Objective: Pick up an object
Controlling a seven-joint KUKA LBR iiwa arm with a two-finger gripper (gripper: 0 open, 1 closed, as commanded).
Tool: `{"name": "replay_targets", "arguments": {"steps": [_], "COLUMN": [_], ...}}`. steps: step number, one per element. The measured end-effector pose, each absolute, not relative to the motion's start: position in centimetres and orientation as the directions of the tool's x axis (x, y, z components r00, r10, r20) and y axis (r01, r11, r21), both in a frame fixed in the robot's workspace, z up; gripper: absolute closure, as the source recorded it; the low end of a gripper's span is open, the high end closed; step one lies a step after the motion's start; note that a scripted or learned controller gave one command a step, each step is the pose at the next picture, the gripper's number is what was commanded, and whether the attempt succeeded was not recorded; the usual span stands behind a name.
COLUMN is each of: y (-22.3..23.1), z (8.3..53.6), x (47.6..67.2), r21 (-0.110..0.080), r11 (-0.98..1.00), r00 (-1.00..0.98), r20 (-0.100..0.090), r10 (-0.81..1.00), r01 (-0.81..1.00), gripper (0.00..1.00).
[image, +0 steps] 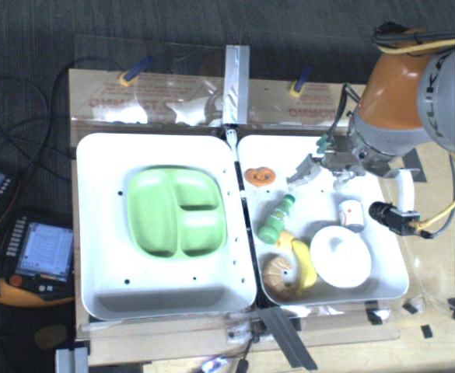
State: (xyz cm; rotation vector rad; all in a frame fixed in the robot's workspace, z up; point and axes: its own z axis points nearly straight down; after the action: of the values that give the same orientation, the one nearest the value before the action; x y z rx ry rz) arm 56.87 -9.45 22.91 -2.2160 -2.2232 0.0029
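My gripper (324, 176) hangs over the back of the right bin (394, 282), open, with nothing between its fingers; one grey finger (303, 171) slants toward the lower left. Below and left of it lie an orange pretzel-shaped toy (260, 176) and a green bottle (276, 219) on its side. A small white cup with a red mark (351, 213) stands just below the gripper. Nearer the front are a white bowl (341, 256), a yellow banana (301, 260) and a brown round piece (278, 274). The gripper touches none of them.
The left bin (103, 286) bears a green divided plate (174, 210). A raised wall (241, 208) separates the two bins. The orange-banded arm (394, 92) comes in from the upper right. Tablets and cables lie on the floor at the left.
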Motion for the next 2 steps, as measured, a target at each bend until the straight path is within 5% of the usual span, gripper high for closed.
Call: {"name": "replay_targets", "arguments": {"steps": [1,2], "y": [-9.8,-12.3], "z": [13.7,9.0], "x": [54.4,50.3], "r21": [-0.003,0.012], "r11": [0.132,0.365], "r00": [-0.132,-0.365], "r20": [0.001,-0.006], "r10": [0.991,0.931], "r01": [0.991,0.931], "gripper": [0.0,0.0]}}
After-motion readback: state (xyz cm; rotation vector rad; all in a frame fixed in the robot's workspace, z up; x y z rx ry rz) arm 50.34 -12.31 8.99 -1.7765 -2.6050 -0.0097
